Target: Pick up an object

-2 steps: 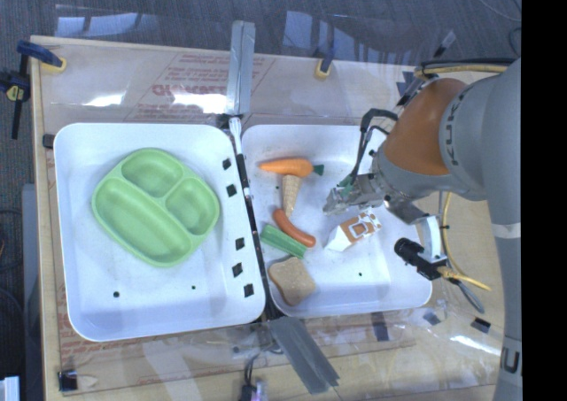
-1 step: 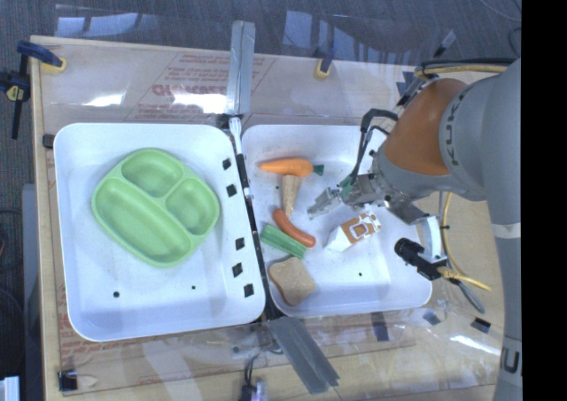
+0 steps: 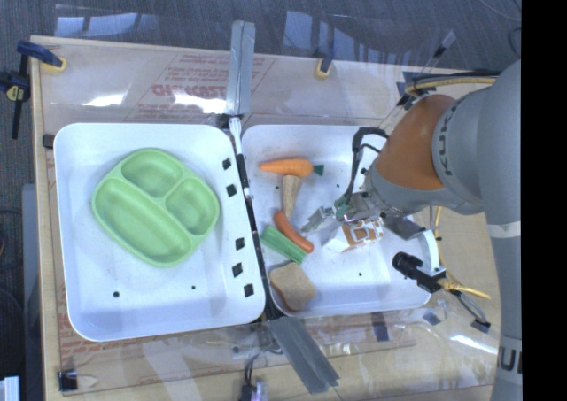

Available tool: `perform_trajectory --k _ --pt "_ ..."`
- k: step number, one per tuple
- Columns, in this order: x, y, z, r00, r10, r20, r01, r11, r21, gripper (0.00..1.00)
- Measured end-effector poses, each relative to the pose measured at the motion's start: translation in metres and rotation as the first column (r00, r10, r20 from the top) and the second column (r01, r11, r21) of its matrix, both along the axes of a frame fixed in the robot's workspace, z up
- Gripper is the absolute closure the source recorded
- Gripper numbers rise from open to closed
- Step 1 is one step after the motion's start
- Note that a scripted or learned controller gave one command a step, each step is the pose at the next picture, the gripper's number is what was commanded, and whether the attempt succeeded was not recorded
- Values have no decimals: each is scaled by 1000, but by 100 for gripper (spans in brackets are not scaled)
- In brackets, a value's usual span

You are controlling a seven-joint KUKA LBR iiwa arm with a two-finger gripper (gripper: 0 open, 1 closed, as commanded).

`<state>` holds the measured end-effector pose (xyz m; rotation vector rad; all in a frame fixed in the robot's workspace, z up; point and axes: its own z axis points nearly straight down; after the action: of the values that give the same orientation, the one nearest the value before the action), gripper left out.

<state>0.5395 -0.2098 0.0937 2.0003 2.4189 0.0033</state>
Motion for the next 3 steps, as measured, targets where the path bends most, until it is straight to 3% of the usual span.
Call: perform_trajectory --k 1,2,3 --pt "43 66 -2 985 -171 -5 171 985 -2 0" --pt "43 68 6 986 -165 -9 166 986 0 100" --pt "113 113 88 958 -288 -8 288 958 0 100"
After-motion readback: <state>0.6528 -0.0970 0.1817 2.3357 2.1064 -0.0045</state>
